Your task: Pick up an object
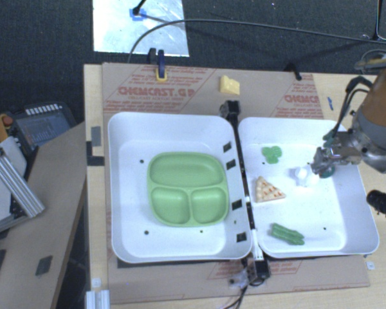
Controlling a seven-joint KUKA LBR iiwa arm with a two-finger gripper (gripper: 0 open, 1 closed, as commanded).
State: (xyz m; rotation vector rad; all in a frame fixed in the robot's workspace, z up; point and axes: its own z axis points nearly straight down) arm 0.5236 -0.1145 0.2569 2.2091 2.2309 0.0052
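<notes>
The gripper (323,163) hangs low over the right bin (354,237), at the end of the grey arm (379,118) that comes in from the right. It is dark and small here, so I cannot tell how it is set or if it has anything in it. It looks like it is going for something close by.

Just beside it, to its left, lies a small white thing (302,174). This is the nearest toy, so I think it is the one to pick up. It may be touching the gripper, but I cannot be sure.

A bit further left sits a pizza slice (268,190), flat on the bin floor. Above that is a little green lump (271,152). Near the front edge lies a long green vegetable (287,234). The toys are spread apart, so the gripper has room to reach each one.

The left bin (125,172) holds a green tray (186,189) with three parts. A black strip with clips (239,185) holds the two bins side by side.

Both bins rest on a brown board (199,85). Red letters on it seem to say "CHEMCAST GP". A yellow block (229,85) lies on the board behind the bins.
</notes>
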